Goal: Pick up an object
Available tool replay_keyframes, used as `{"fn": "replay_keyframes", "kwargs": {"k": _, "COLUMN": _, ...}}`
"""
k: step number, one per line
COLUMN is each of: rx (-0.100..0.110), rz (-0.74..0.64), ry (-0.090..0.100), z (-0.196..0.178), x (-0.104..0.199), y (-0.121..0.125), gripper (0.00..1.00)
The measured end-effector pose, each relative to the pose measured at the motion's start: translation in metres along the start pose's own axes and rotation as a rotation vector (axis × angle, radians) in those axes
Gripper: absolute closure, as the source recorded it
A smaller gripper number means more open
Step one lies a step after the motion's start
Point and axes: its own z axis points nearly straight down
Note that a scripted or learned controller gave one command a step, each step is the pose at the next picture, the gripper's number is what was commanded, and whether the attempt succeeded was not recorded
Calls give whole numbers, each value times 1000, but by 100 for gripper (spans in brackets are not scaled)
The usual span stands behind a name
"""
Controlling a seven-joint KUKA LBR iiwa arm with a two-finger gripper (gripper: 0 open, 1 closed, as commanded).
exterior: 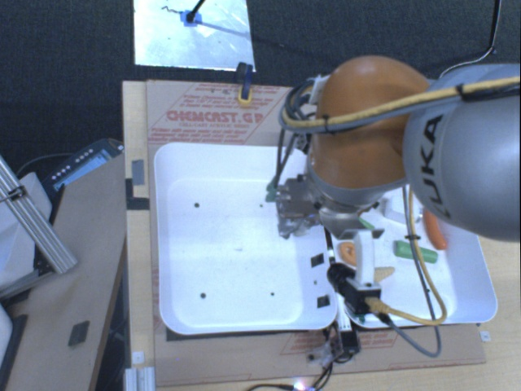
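- The gripper hangs at the right edge of the left bin; you cannot tell how it is set, and nothing shows in its grasp.
- Candidate objects lie in the right bin: a green piece and an orange piece.
- You are at the approach step; next, I judge, the arm must go over to one piece.

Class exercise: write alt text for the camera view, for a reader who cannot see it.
A grey KUKA arm with an orange band reaches from the right over two shallow white bins. Its gripper hangs above the left bin; small objects, including an orange piece and a green one, lie in the right bin.
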Motion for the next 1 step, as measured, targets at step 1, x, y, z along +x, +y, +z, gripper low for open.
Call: {"fn": "replay_keyframes", "kwargs": {"k": 1, "rx": -24, "rz": -1, "ry": 7, "z": -89, "x": -5, "y": 2, "gripper": 100}}
